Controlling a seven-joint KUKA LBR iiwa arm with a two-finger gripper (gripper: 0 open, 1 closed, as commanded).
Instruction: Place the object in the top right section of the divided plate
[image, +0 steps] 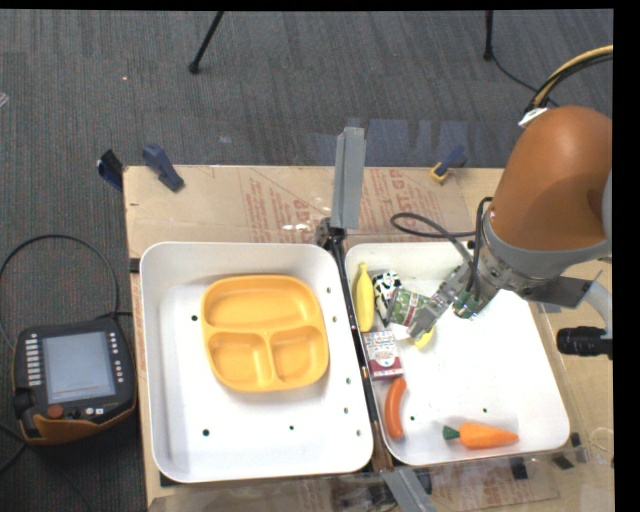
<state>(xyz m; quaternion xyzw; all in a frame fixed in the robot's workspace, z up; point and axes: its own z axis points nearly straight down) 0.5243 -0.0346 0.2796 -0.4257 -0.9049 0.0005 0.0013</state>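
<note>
Lying among a small clutter in the right bin (520, 350), the likeliest object is the green-and-white carton (402, 304), with a black-and-white cow-print one just behind it and a yellow banana (364, 297) along the bin's left wall, long axis running away from me. The gripper (430, 316) sits right at the carton's right side, reaching in at a slant; whether it has anything pinched I can't tell from here. A red carton (380, 352), a sausage (396, 408) and a carrot (482, 435) lie nearer the front, apart from it. The yellow divided plate (266, 331) rests in the left bin (170, 400), so the carry, I reckon, goes leftward over the two bin walls. Above the plate looks open.
</note>
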